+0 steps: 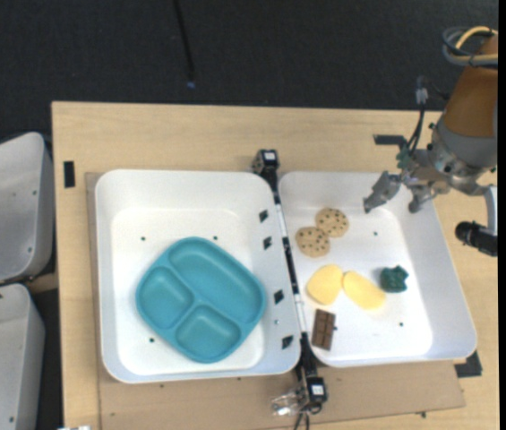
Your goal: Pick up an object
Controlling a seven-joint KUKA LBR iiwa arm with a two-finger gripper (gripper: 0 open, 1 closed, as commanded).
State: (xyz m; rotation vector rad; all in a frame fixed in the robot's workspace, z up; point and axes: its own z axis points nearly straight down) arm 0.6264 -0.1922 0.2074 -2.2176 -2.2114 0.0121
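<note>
Two cookies [322, 231] sit untouched below my gripper [398, 195], fingers spread wide over the right bin [432, 330], holding nothing.

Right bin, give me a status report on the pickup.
Gripper open over the right bin's far corner, holding nothing. Cookies, yellow pieces, green piece, chocolate bar untouched. Nothing blocking.

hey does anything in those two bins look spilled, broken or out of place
Nothing stands out. The blue tray lies flat in the left bin, turned at a slant. In the right bin, two cookies, two yellow pieces, a chocolate bar and a green item lie loose and whole.
</note>
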